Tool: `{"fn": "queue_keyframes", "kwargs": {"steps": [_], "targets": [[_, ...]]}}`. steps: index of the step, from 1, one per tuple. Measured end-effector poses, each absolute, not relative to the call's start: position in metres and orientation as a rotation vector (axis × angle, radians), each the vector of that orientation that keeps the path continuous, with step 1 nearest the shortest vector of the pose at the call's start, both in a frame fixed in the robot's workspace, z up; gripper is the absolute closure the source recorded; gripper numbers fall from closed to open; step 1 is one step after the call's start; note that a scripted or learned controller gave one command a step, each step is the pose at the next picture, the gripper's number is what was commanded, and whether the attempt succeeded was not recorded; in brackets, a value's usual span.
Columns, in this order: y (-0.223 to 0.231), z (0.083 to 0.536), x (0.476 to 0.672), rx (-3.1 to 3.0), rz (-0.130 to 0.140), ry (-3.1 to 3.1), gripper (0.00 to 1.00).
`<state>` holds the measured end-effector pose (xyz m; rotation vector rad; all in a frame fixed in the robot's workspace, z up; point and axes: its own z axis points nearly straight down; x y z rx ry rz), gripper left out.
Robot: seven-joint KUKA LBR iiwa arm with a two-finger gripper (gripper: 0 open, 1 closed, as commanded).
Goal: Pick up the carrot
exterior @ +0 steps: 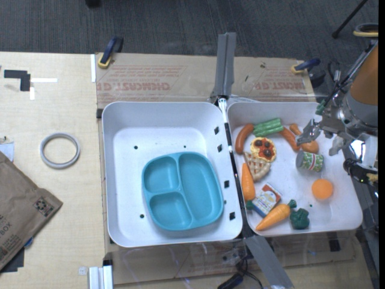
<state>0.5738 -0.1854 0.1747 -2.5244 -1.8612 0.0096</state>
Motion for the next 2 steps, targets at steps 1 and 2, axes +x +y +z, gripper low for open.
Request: {"fn": "queue_keyframes", "kwargs": {"steps": [1, 2], "targets": [[-0.201, 0.19, 0.518, -2.078, 0.004, -2.348, 0.0], [-0.216, 0.099, 0.505, -2.134, -0.004, -2.299, 0.0]]}}
